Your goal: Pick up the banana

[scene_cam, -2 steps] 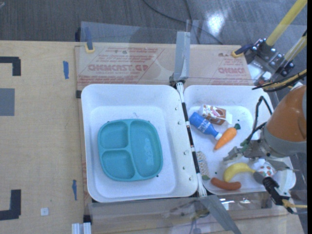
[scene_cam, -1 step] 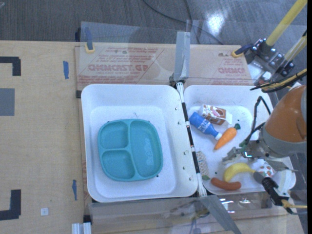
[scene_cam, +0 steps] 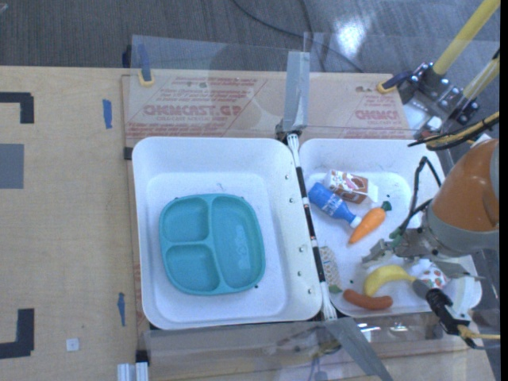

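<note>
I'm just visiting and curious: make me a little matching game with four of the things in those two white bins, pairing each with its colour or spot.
Things:
1. banana
2. carrot
3. bottle
4. divided plate

Descriptions:
A. teal, alone in the left bin
B. orange with a green tip, right bin
C. yellow, right bin, just above the red sausage
D. blue with a white cap, right bin

Pairs: 1-C, 2-B, 3-D, 4-A
</note>
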